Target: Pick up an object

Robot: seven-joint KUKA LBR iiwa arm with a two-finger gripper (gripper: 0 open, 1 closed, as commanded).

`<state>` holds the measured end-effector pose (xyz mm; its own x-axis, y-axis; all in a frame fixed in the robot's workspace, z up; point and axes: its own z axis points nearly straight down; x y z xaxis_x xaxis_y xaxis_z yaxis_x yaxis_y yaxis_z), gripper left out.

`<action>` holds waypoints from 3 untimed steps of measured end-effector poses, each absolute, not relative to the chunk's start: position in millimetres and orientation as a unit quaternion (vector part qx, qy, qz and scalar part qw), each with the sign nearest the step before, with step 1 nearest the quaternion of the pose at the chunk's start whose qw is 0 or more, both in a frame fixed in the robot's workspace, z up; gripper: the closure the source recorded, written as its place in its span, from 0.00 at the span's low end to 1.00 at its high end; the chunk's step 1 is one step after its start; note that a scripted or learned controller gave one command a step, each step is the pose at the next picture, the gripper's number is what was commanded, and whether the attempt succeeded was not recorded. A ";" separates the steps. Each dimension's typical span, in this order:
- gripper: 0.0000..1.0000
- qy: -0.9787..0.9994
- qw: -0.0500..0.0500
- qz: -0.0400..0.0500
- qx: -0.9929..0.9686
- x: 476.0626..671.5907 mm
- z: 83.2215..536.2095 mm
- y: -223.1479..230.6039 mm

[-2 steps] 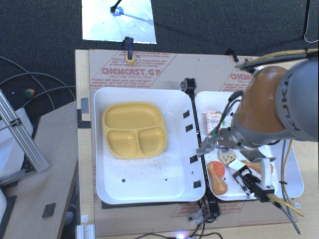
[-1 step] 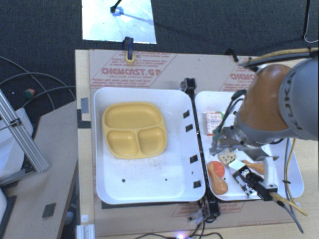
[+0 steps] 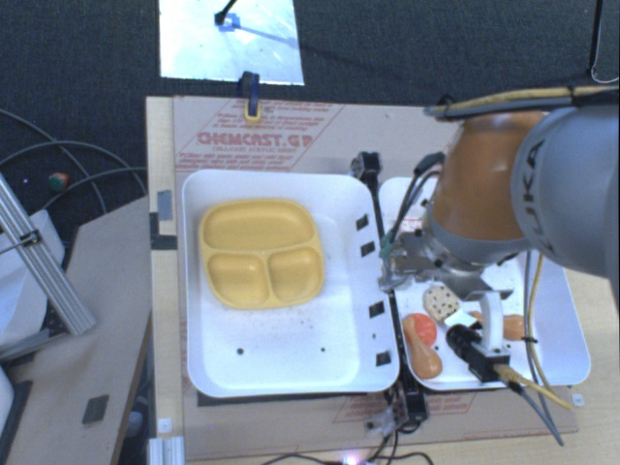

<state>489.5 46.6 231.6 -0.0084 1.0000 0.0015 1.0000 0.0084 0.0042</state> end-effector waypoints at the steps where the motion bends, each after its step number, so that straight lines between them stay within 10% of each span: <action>1: 1.00 0.712 0.002 0.005 0.702 517.0 293.1 130.3; 2: 1.00 0.709 0.005 0.009 0.705 548.0 434.8 139.5; 3: 1.00 0.710 -0.003 -0.003 0.704 512.5 315.5 187.5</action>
